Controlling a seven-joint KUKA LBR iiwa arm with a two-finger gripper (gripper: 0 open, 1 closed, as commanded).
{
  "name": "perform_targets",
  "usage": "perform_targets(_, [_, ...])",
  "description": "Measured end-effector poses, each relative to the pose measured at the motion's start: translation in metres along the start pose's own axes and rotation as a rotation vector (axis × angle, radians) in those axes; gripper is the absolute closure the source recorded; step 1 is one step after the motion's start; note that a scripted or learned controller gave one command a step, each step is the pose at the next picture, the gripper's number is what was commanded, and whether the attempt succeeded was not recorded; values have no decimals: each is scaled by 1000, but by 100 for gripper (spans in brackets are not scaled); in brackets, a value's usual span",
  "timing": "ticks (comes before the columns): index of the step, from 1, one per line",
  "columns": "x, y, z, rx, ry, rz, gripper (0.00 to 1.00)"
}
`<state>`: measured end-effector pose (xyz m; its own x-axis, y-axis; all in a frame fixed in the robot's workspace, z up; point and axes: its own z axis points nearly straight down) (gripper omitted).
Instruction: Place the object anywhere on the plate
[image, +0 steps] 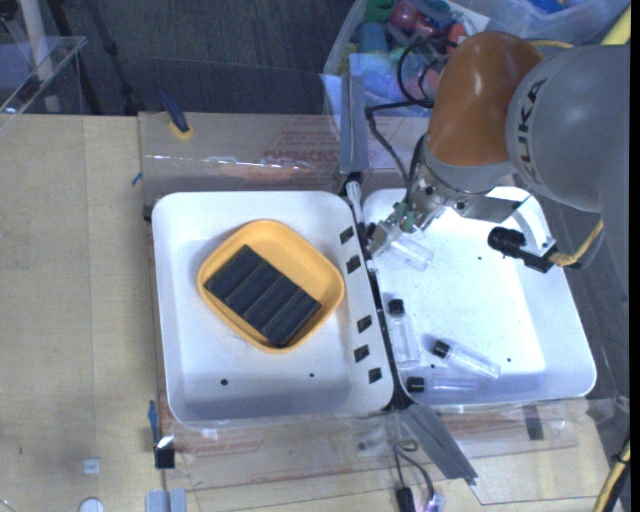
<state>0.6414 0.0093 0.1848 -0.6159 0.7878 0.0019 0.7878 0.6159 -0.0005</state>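
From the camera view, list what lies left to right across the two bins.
Left bin → yellow plate with a dark ridged block on it → black-tabbed divider → clear vials in the right bin, with the claw at its far-left corner.

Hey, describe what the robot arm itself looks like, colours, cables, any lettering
The arm is smooth rounded grey with a bulbous orange band above the wrist. Dark KUKA lettering runs down the grey shell beside the band. Black cables loop near the wrist. The gripper is small, pale and metallic, with green touches.
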Motion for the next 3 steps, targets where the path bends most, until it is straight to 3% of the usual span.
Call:
perform_targets(1, [0,0,0,0,0,-1,0])
perform_targets(2, [-1,1,-11,-5,-2,2,100])
perform_targets(3, [15,14,0,-1,-1,-139,100])
